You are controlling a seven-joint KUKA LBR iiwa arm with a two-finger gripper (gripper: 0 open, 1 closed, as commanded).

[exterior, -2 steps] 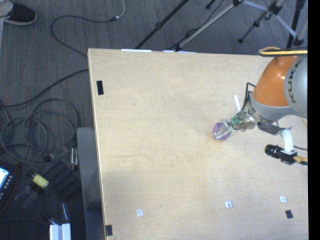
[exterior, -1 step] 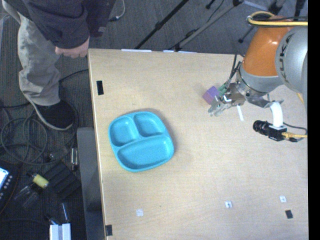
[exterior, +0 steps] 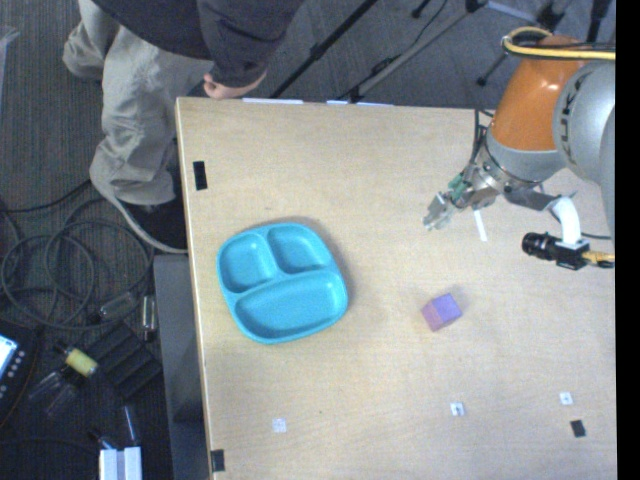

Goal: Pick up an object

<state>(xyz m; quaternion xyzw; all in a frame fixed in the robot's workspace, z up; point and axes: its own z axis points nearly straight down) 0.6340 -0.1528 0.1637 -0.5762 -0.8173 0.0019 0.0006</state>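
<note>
Hovering over the tan surface (exterior: 400, 168), the gripper (exterior: 437, 213) (fingers' spread impossible to tell) sits at twelve o'clock from a purple block (exterior: 441, 310); blue tray (exterior: 283, 280) at nine.

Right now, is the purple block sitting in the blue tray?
No, the purple block lies on the bare table, apart from the blue tray to its left.

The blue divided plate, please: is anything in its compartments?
Empty: the blue divided plate shows only bare blue in all three compartments; the purple block lies outside it.
</note>
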